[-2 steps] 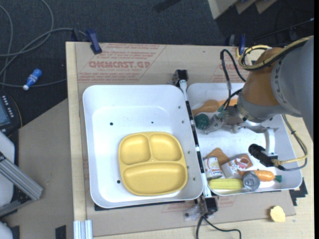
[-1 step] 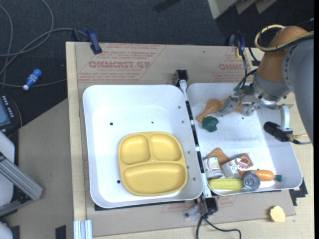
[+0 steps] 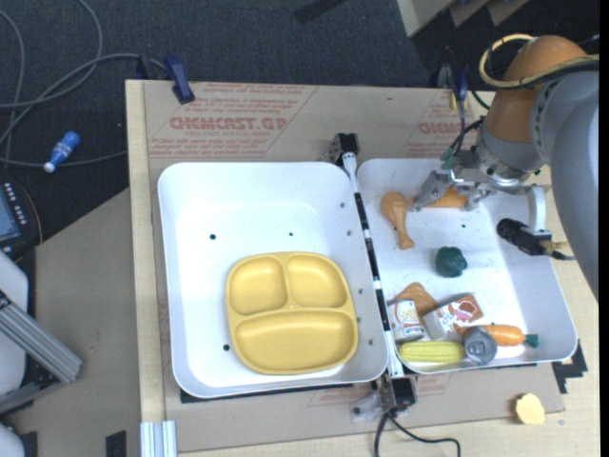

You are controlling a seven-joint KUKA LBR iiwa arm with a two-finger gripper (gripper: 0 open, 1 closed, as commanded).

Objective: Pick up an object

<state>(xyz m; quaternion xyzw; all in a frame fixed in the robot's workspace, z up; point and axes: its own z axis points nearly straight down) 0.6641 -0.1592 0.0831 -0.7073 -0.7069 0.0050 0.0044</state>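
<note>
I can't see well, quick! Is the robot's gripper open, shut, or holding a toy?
Gripper: cannot be told. It sits low at the far end of the right bin, beside the toy drumstick, with something orange right by it.

the arm [image 3: 571, 93] is cut off by the right edge, so its upper part cannot be followed. the hand [image 3: 455, 190] sits low over the right bin [image 3: 561, 303], and its own body and cables hide the fingertips; whether anything lies between them cannot be told. an orange piece [image 3: 451, 200] under the hand is partly covered, its shape unclear. in the pile at the bin's near end, small packets [image 3: 433, 314] overlap and their print is too small to read. a grey round thing [image 3: 479, 348] hides part of the carrot [image 3: 502, 334]. on the left edge, a dark device [image 3: 14, 219] and metal rail [image 3: 33, 341] are cut off.
</note>
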